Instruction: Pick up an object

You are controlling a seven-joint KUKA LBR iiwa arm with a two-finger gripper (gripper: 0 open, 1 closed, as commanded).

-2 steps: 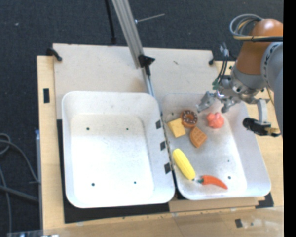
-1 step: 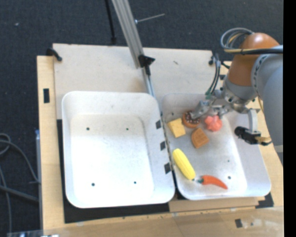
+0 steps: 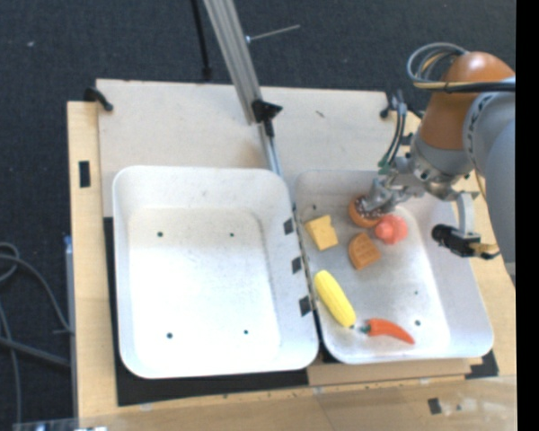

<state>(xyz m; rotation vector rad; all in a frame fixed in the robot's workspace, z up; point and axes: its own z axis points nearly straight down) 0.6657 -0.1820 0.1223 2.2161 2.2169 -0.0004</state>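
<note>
The right bin [image 3: 449,317] holds several toy foods. A yellow cheese wedge [image 3: 322,233] lies near its left wall, with a brown waffle-like piece [image 3: 364,252] to its right. A red-pink round fruit [image 3: 392,230] sits next to an orange round piece [image 3: 360,213] at the bin's back. A yellow corn cob [image 3: 335,298] and a red-orange chili pepper [image 3: 389,330] lie toward the front. My gripper [image 3: 374,205] is low over the orange round piece, right at its top edge.
The left bin [image 3: 130,241] stands beside the right one. A slanted metal post [image 3: 242,70] rises behind the bins, its foot near the gap between them. The arm's grey body and orange band [image 3: 458,106] hang over the right bin's back right corner.
</note>
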